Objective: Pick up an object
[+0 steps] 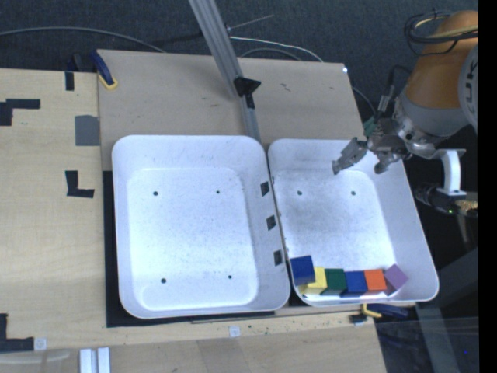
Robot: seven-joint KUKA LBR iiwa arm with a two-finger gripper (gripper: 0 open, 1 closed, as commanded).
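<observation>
Hovering over the far right corner of the right bin (404, 208): gripper (363, 158), fingers spread apart, nothing between them. Arm (439, 76) enters from the right, grey with orange band above the wrist.

Right bin contents, all along the near wall, well apart from the gripper:
- blue block (302, 268), leftmost, set slightly farther in than the rest
- yellow block (315, 280), just beside and partly under the blue block
- green block (335, 279)
- second blue block (356, 282)
- orange block (375, 280)
- purple block (395, 276), rightmost, tilted against the corner

The row of blocks sits touching, side by side.

Left bin (128, 208): white, speckled floor, beside the right bin.

Counter (46, 208): light wood, black tape marks at left. Metal rail (217, 33) slants across the far side.
</observation>
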